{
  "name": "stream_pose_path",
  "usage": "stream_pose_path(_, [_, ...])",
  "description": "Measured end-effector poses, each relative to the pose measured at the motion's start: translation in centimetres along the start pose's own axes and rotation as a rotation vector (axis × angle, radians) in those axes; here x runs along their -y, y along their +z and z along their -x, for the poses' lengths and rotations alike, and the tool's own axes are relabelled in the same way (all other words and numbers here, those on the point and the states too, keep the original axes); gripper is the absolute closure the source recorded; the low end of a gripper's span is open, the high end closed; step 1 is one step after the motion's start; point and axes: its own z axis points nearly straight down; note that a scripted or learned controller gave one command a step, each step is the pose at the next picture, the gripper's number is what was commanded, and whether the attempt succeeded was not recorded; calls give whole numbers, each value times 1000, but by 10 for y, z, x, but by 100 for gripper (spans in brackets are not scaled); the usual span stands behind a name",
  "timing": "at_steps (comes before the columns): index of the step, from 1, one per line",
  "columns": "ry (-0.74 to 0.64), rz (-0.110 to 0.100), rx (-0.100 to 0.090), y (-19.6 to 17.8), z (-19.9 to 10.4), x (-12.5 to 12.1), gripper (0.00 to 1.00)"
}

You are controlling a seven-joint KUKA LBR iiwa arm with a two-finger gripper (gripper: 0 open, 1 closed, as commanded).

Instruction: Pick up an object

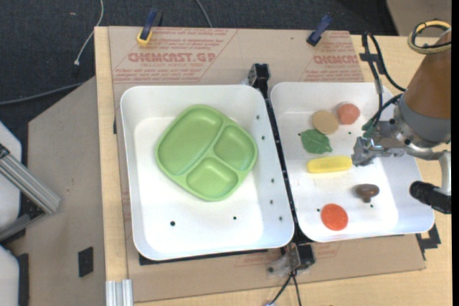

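Yellow oblong toy piece (329,165) lies flat in the right white bin (401,222), unlifted — the gripper (361,152) sits low at its right end. Whether the jaws are open cannot be told; pickup remains undone.

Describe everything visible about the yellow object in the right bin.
The yellow object is a smooth, elongated, banana-like piece, plastic by its look, lying flat and nearly level on the floor of the right bin. The gripper is at its right end; contact can't be confirmed. A green leafy item lies just above it.
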Motion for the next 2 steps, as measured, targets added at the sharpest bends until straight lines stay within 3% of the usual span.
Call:
stream_pose_path(1, [0,0,1,-41,5,-3,100])
stream_pose_path(2, [-5,-4,-2,-30,-39,-21,100])
